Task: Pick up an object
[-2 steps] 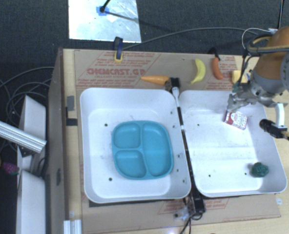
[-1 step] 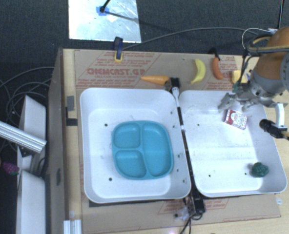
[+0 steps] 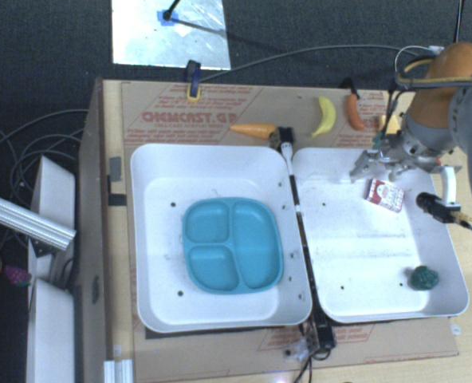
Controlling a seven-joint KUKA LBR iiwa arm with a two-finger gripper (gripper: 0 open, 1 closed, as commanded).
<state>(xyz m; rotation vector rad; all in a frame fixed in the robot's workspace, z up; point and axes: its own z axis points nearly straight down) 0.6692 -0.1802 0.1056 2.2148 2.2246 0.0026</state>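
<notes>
A small red and white carton [image 3: 384, 195] lies in the upper part of the right white bin [image 3: 355, 294]. A dark green lump [image 3: 424, 278] sits near that bin's lower right corner. My gripper [image 3: 374, 163] hovers over the bin's upper edge, just above and left of the carton. It is open, and nothing sits between its metal fingers. The grey arm with its orange band [image 3: 451, 70] comes in from the upper right.
The left white bin [image 3: 160, 214] holds a blue divided plate [image 3: 232, 243]. On the cardboard behind the bins lie a carrot [image 3: 252, 130], a banana [image 3: 325, 116] and an orange-red sausage [image 3: 354, 112]. A black fitting with a cable [image 3: 435, 207] hangs over the right bin's right rim.
</notes>
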